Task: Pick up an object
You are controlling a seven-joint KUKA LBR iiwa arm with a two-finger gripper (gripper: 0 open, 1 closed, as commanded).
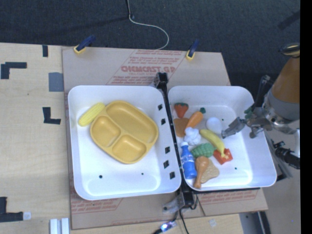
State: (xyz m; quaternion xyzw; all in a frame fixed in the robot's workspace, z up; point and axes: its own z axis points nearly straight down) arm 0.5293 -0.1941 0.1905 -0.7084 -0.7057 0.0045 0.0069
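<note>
Banana, the curved yellow plastic toy one (213, 139), is lying in the right white bin (243, 97), nearest of the pile to the gripper (233, 129), so it is probably the pick target. Gripper is hanging over the right part of that bin, near the banana but apart from it, gripping nothing; one dark finger (232, 128) is pointing left at the pile, and whether the fingers are spread or pressed together is not something this slanted view is showing (too dark, too small).

Risks: banana is resting against the green plastic toy (203, 150) and the red block (223, 156), so a closing grip may be catching a neighbour or pushing the pile. Smooth curved skin may be slipping out. Banana is looking glossy, intact, lying diagonally.
</note>
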